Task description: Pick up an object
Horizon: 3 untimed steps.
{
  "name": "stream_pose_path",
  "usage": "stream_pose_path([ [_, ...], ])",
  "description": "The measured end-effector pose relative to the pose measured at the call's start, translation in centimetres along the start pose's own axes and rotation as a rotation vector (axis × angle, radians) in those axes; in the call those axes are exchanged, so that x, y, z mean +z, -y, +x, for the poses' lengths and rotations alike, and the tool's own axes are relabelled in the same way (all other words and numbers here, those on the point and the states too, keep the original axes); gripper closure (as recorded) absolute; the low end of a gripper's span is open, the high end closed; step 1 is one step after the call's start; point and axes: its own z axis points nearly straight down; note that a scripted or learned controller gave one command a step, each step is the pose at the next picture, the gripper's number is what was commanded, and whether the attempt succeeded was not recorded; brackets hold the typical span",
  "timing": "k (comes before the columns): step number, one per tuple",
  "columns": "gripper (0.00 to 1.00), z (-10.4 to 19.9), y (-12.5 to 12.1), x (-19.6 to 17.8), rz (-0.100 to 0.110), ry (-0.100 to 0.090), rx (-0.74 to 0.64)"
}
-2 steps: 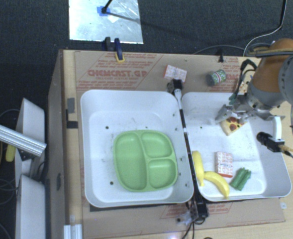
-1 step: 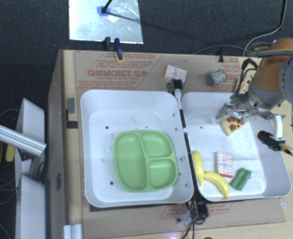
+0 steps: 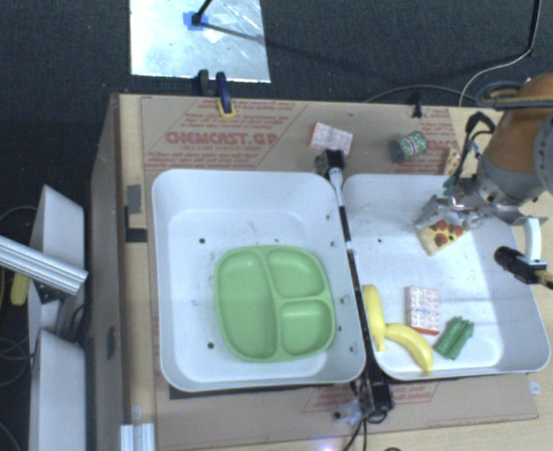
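Your claw (image 3: 442, 216) sits low in the right bin (image 3: 539, 341), right on the toy pizza slice (image 3: 442, 237); whether it is spread or pinching, you cannot tell. Nearest you, below the claw: banana (image 3: 400, 332), green toy vegetable (image 3: 453, 337), red-and-white packet (image 3: 422, 308). Left of it, the green divided plate (image 3: 275, 302) in the left bin (image 3: 177, 214). Beyond the claw, a small can (image 3: 410, 146) on the cardboard.

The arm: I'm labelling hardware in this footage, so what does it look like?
The arm is a rounded grey body with an orange band on top. Dark cables run beside it. A metallic gripper sits at its end, and a black-tipped white part juts out below.
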Motion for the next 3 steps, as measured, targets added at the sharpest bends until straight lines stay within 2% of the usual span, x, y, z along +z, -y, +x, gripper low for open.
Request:
stream_pose_path([
  [1,0.00,-0.2,0.2,0.0,-0.001,0.000,0.000],
  [2,0.00,1.4,0.2,0.0,0.001,0.001,-0.002],
  [3,0.00,-0.4,-0.1,0.0,0.001,0.000,0.000],
])
